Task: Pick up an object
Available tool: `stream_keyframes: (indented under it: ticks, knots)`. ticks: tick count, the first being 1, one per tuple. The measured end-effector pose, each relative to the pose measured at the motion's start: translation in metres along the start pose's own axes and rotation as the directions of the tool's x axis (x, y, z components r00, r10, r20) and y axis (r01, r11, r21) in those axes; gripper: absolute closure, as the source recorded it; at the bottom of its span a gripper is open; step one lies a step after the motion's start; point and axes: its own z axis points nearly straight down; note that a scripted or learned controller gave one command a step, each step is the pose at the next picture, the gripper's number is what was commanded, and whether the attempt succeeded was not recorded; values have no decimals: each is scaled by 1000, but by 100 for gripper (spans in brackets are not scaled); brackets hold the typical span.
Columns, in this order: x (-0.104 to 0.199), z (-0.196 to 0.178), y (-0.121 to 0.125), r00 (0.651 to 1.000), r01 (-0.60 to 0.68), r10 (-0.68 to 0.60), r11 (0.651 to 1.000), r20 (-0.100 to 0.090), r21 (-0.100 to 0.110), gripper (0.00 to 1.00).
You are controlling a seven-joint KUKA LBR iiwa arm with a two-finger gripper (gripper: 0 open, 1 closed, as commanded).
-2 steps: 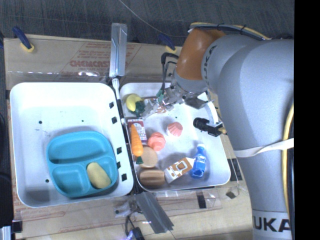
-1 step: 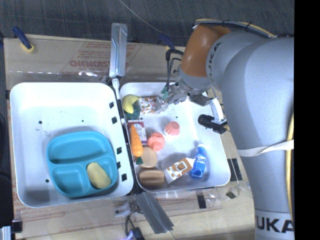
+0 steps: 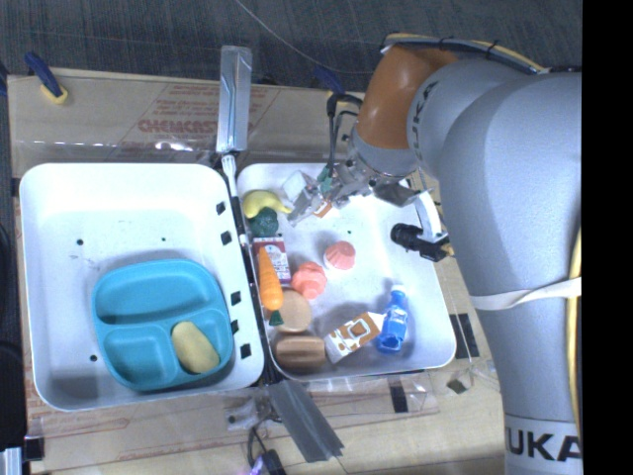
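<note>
- Yellow banana (image 3: 262,204) lies at the right bin's (image 3: 427,295) far-left corner.
- Orange carrot (image 3: 270,282) lies lengthwise along its left wall.
- Blue bottle (image 3: 394,325) rests near its near-right corner.

We count two white bins: the left bin (image 3: 40,265) and the right bin (image 3: 435,315). In the left we see one blue divided tray (image 3: 148,305) bearing one yellow potato (image 3: 195,346). In the right we count one banana (image 3: 262,203), one green vegetable (image 3: 263,223), one carrot (image 3: 270,281), two pink round items (image 3: 339,255) (image 3: 309,279), one blue bottle (image 3: 394,323), one small carton (image 3: 354,336), one red packet (image 3: 278,258) and two tan bread-like pieces (image 3: 294,311) (image 3: 300,349).
</note>
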Motion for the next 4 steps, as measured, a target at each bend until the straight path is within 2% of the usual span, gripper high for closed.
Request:
stream_keyframes:
  ticks: [1, 2, 3, 4]
  knots:
    - [19, -23, 10, 932, 361, -362, 932, -9, -32, 0]
    - [19, -34, 11, 931, 365, -365, 931, -7, -33, 100]
    - [64, -71, 15, 976, 215, -216, 976, -11, -34, 100]
    - [-8, -43, 0, 952, 306, -307, 951, -9, -31, 100]
